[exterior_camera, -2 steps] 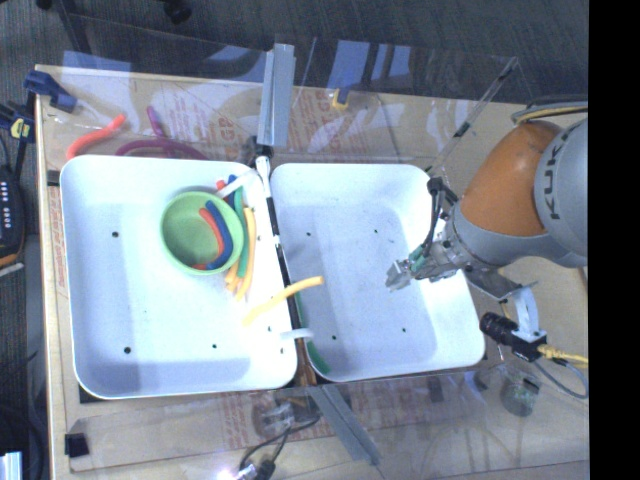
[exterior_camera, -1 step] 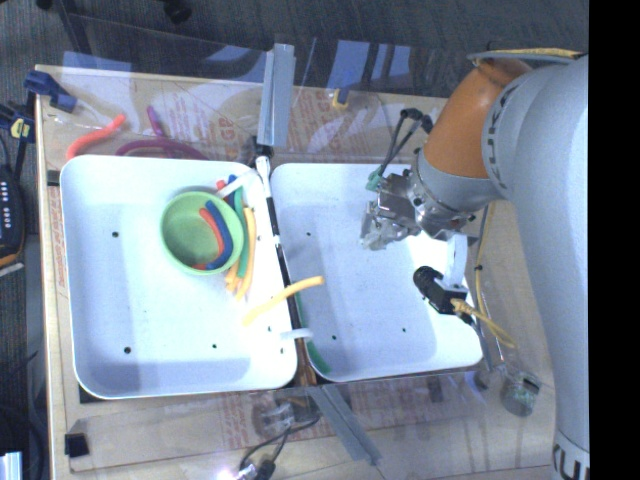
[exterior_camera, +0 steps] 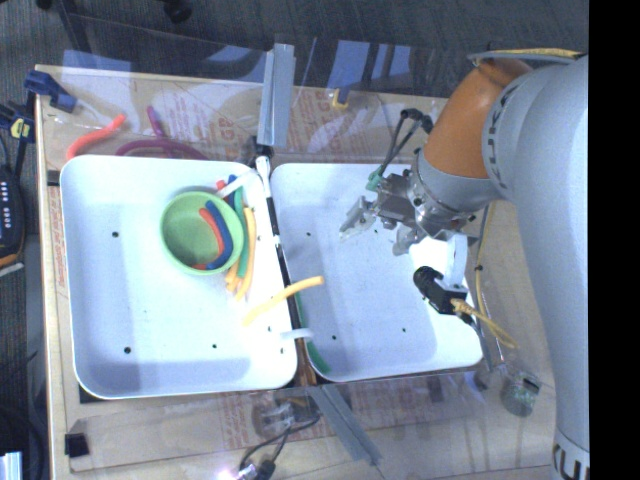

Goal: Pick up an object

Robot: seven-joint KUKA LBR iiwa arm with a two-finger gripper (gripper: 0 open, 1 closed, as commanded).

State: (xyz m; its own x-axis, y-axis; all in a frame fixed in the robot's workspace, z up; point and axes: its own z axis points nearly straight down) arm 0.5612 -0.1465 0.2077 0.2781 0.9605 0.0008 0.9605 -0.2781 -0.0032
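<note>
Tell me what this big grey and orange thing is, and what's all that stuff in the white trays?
That big grey thing with the orange band is a robot arm. A computer program moves it. At its end is a gripper, a kind of metal hand with two fingers for picking things up. The picture comes from one camera fixed above the bench, looking down at a slant, and the arm reaches in from the right side.

On the bench sit two shallow white bins. The gripper hangs over the right bin, and I see nothing between its fingers. The left bin has a green bowl with some colourful curved pieces in and around it. A yellow stick lies across the edge where the two bins meet.
</note>
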